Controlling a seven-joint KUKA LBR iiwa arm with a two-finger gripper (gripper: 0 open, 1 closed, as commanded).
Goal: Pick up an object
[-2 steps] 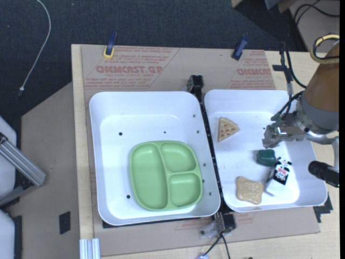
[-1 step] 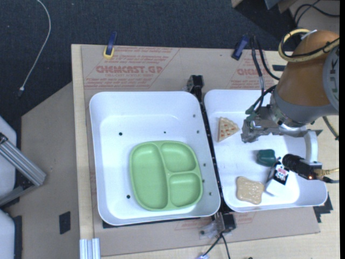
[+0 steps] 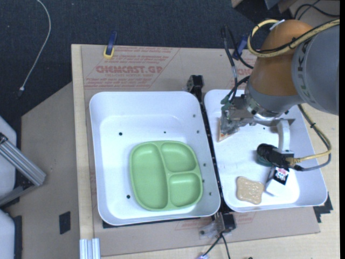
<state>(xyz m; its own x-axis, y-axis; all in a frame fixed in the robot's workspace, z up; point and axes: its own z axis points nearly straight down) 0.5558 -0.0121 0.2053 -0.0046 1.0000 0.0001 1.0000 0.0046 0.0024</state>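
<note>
I see a small orange-edged card [image 3: 223, 134] lying at the right bin's [image 3: 307, 196] left wall, directly under the gripper [image 3: 233, 118], whose fingers blur into it so I cannot tell their state, with a toast slice [image 3: 249, 190] near the front.

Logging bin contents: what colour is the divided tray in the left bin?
Pale green, seen in the camera view: the divided tray has three compartments.

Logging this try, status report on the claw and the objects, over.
Claw low in right bin, fingers unreadable. Orange-edged flat item right beneath it. Toast-like piece and small black-white object lie apart. Green divided tray in left bin.
</note>
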